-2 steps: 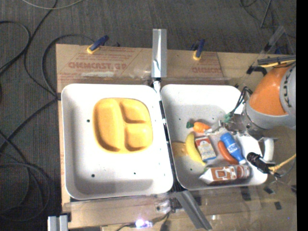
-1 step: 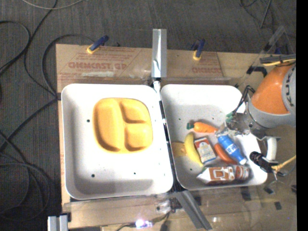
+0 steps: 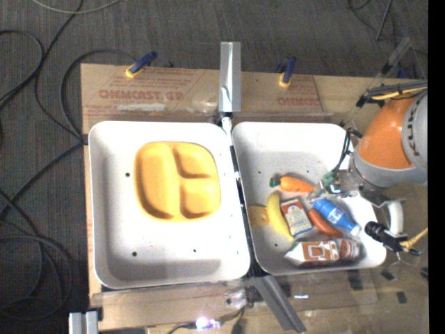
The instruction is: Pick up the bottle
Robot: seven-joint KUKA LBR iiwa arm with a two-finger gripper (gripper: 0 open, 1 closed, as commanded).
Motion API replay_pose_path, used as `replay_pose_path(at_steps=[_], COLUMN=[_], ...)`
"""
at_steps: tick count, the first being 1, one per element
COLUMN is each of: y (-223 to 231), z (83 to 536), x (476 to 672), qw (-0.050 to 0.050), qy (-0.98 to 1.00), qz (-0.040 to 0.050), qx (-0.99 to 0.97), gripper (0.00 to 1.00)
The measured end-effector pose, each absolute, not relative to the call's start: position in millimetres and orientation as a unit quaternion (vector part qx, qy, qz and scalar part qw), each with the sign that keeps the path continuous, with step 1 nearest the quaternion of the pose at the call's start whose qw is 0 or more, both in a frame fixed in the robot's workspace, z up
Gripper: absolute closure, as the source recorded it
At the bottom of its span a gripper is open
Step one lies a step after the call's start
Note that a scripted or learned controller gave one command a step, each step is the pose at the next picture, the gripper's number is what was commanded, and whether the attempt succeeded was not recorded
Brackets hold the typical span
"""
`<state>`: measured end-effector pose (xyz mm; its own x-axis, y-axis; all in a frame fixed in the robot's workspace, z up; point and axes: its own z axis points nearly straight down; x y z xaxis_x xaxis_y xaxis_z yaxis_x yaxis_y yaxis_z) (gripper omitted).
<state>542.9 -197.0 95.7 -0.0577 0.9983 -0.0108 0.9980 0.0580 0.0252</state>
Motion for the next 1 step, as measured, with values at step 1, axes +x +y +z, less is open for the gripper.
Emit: replay_pose_path(at_steps=[1], y=[-161.9], z=[215.3], x=[566.3], qw=[0.001], qy=[0.708], qz=[-0.0014], qx=[0.706], gripper=[1.0])
